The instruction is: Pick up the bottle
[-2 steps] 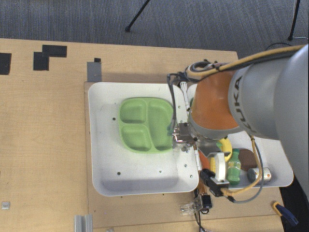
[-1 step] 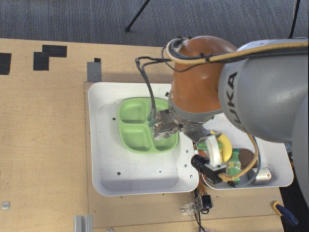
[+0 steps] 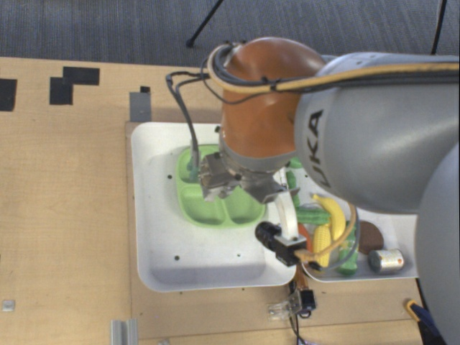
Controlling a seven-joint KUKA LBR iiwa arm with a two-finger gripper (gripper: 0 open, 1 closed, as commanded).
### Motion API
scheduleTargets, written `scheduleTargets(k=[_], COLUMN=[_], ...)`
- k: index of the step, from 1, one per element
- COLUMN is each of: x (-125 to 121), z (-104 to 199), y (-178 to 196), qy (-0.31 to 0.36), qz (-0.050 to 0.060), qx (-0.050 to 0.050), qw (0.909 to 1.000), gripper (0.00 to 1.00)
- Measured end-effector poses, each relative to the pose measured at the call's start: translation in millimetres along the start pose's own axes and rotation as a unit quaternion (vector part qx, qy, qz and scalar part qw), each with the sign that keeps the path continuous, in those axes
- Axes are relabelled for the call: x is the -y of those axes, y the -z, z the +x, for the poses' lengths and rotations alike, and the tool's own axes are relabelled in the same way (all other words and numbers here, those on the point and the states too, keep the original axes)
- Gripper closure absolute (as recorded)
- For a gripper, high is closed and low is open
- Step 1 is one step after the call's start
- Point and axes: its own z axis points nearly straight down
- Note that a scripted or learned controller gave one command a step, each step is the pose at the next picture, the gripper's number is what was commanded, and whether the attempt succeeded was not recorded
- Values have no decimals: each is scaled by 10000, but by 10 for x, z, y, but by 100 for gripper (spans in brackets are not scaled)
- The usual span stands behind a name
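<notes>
Overhead view of the bench, read left to right. Shallow white left bin (image 3: 147,214), bare at its near side; inside it, toward the far right, a light-green compartmented plastic plate (image 3: 205,210). Directly above that plate hangs the two-finger gripper (image 3: 231,182), carried on the grey arm with the orange band (image 3: 262,99); the wrist hides its tips, so it cannot be told whether the gripper is parted or closed, and nothing is seen held in it.

Shallow white right bin (image 3: 408,270), largely covered by the arm; visible in it are a curved yellow banana (image 3: 332,221), green plastic pieces (image 3: 348,264) beside and under it, a round brown object (image 3: 370,236), and – at the near right – a small pale cylinder with a metallic end (image 3: 386,260), lying on its side. This cylinder is judged the likeliest bottle, though its form is too small to confirm.

Step in hand – approach, not yet begun on target: the gripper stands over the wrong bin, well apart from the cylinder. A good grasp would cross to the right bin, descend with the jaws set across the cylinder's short axis, and keep clear of the brown object just beside it; a round body lying flat may roll if nudged.
</notes>
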Motion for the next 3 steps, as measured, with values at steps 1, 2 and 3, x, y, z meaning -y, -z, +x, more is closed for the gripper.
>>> scheduleTargets(k=[1, 2, 3], x=[355, 131, 228], z=[-1092, -255, -700], y=[-102, -1214, 250], qy=[-598, 881, 1249], qz=[14, 19, -25], qx=[10, 0, 11], qw=[9982, 9961, 9922], gripper=[100, 100, 100])
